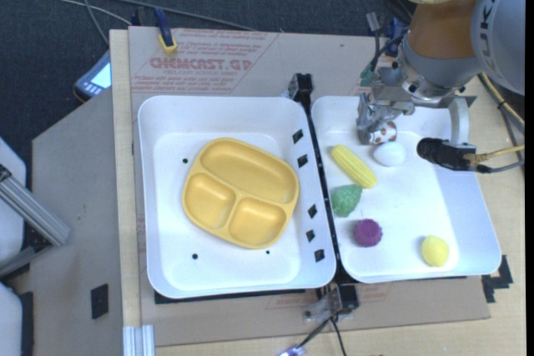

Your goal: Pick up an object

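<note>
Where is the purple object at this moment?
The purple object lies in the right bin, near its front edge, just below the green object and to the left of the small yellow ball.

lab | robot arm (pixel 467 4) | bins on bench (pixel 209 54) | loose cables (pixel 92 4)

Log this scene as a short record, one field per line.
left bin: holds a yellow divided plate
right bin: holds corn cob, green piece, purple piece, lemon, white egg-like piece
gripper: low over the right bin's far-left part, just above the white egg-like piece
held object: none seen
</note>
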